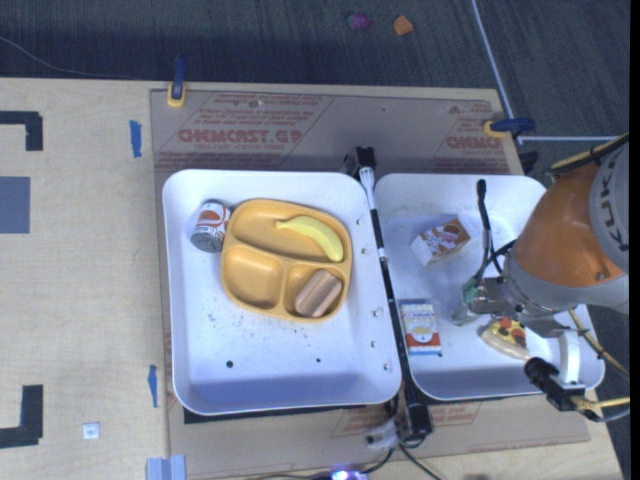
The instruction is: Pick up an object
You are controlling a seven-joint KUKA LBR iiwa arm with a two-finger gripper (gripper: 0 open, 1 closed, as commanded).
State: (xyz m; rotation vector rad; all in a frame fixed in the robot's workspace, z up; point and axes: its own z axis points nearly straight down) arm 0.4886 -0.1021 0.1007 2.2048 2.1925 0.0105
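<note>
Two shallow white bins sit side by side on a brown cardboard sheet [300, 118] laid over the pale wooden bench [70, 268]. The left white bin [190, 368] holds a yellow plastic divided tray [255, 268] with three compartments: a yellow toy banana [312, 234] lies in the long upper compartment, a tan toy hot-dog bun [318, 293] rests in the small lower right compartment, and the lower left compartment has nothing visible in it. A small red and silver can [209, 226] lies on its side just beside the tray's upper left corner, touching or nearly touching its rim. The right white bin [450, 368] holds a small white and orange carton [442, 240] near its upper middle, a flat blue, white and red box [421, 328] near its left wall, and a flat piece of toy food in yellow and red [505, 336] near its lower right. The grey arm with its orange band [570, 238] reaches in from the right over this bin, and the gripper [480, 298] hangs low between the carton and the yellow and red piece, close to the latter. Whether the gripper is open, closed or holding anything cannot be told from this angle. A black cable [482, 218] rises from the gripper area toward the bin's far side. Blue clamps [510, 125] pin the cardboard at its corners
</note>
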